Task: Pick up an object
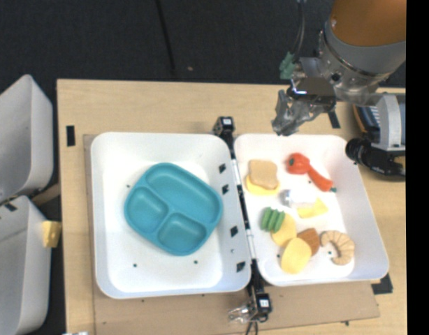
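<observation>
The arm (pixel 365 19) enters at about one o'clock of the view — a broad orange band uppermost, a grey wrist section below it. From the wrist the gripper (pixel 286 125) hangs down and toward seven o'clock, its dark tip lying at roughly one o'clock from the view's middle. Nothing shows between its fingers — whether they stand apart or together cannot be told. A thin cable runs along the wrist's nine o'clock side.

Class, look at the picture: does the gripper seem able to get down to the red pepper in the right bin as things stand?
Probably yes. The gripper hovers above the right bin's far rim, close to the red pepper, which lies uncovered with bare floor around it; only the orange piece touches it.
</observation>
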Controlling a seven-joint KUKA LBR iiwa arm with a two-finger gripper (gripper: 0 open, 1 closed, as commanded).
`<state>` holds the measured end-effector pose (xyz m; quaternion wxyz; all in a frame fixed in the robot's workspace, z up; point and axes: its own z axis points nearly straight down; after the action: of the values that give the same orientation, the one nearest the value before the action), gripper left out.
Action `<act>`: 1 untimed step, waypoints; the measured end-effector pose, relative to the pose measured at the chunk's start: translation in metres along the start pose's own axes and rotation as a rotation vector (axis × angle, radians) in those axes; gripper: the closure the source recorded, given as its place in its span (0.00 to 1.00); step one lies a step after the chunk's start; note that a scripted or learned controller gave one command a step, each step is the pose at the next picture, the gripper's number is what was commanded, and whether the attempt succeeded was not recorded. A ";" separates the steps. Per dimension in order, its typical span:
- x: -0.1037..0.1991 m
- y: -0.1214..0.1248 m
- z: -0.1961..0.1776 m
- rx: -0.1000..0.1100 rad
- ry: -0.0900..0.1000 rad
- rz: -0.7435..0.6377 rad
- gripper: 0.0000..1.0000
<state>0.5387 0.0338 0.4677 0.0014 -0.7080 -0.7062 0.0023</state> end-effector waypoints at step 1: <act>-0.013 -0.026 0.075 0.003 -0.001 -0.001 1.00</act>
<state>0.5126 0.0203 0.3927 0.0022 -0.7077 -0.7065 0.0035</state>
